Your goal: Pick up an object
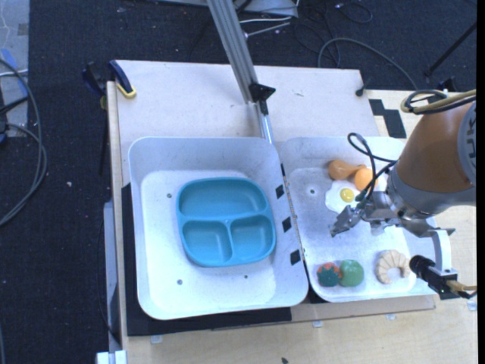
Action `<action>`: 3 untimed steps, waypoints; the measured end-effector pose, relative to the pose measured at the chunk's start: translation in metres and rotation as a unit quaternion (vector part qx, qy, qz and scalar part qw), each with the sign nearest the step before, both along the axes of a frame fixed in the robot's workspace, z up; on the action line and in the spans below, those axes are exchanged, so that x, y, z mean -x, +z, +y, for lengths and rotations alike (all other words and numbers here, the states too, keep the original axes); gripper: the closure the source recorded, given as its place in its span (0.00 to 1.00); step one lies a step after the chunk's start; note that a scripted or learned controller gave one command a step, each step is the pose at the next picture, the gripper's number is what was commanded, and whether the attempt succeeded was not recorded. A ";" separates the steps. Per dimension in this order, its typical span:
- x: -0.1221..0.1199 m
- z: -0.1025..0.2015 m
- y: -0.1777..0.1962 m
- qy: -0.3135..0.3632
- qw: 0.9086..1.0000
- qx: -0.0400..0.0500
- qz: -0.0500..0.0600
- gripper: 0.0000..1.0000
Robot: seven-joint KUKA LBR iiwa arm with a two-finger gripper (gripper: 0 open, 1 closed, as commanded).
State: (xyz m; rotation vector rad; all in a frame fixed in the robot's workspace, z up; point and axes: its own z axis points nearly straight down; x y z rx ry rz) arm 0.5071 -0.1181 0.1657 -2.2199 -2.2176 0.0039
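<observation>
Pickup is not yet done as I read it: the gripper [342,222] hangs low at right of centre, its grip state unreadable to me, while the fried egg [340,197], croissant [392,266] and green-red toy [339,273] lie in the right bin [303,161].

A blue three-compartment plastic tray [225,222] lies in a shallow white bin [148,203], well left of the claw [345,222]. A slanted grey metal pole [235,40] stands beyond the claw, up-left.
</observation>
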 end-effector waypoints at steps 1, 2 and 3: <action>-0.007 0.001 -0.047 0.000 1.000 0.000 0.000 0.00; -0.008 0.001 -0.072 0.000 1.000 0.001 -0.003 0.00; -0.010 0.000 -0.060 -0.001 1.000 0.003 -0.007 1.00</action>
